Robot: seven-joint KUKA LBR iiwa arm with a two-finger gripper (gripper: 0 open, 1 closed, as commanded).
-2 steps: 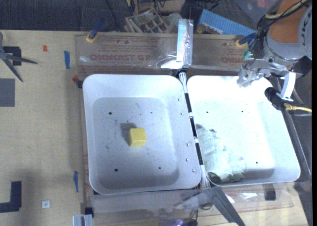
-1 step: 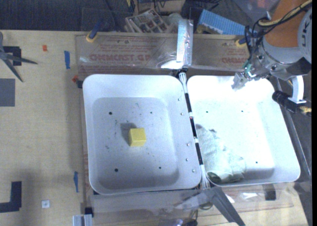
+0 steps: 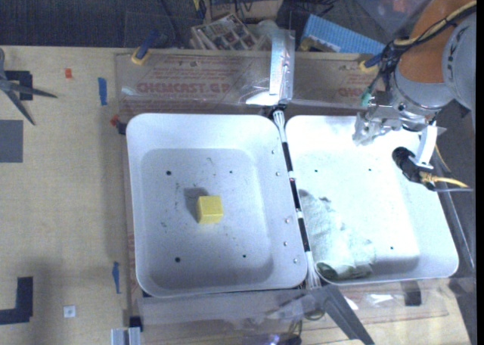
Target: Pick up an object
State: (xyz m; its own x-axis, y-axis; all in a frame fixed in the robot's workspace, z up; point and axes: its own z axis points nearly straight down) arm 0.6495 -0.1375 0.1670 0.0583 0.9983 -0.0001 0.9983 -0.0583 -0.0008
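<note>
Hovering over the right bin's (image 3: 446, 260) far corner, gripper (image 3: 368, 130) (finger state unreadable, glare) sits well apart from yellow cube (image 3: 210, 209) in left bin (image 3: 144, 184); nearer crumpled cloth (image 3: 340, 241) probably slips a pinch.

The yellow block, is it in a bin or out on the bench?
In. The yellow block lies on the floor of the left bin, near its middle.
</note>
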